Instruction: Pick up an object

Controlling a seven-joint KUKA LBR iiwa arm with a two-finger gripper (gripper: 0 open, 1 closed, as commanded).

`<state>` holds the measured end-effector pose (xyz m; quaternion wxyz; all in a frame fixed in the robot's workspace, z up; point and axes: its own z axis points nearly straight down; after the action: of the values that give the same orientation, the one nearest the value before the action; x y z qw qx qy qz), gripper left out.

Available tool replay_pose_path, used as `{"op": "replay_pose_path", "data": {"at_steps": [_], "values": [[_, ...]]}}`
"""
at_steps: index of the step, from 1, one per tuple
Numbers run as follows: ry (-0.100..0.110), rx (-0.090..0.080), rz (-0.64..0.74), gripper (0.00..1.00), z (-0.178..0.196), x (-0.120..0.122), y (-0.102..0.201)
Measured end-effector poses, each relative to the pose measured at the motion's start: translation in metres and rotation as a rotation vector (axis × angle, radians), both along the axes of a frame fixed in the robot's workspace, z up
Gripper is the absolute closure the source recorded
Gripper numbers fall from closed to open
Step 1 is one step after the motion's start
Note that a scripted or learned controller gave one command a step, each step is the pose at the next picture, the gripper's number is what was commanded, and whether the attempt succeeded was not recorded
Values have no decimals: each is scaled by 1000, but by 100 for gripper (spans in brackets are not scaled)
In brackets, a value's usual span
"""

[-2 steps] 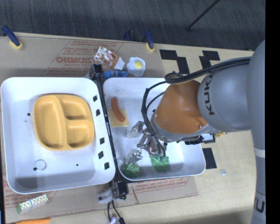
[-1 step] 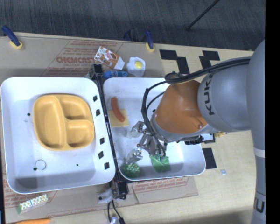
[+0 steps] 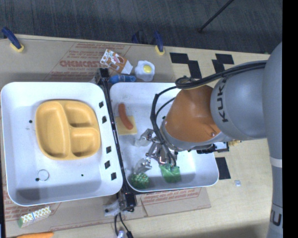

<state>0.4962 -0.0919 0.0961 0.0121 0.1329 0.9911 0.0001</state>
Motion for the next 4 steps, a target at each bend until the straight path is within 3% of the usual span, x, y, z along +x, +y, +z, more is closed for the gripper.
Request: {"op": "replay_pose_path", "data": {"at_steps": [4], "values": [[0,0,0,0,0,0,0]]}}
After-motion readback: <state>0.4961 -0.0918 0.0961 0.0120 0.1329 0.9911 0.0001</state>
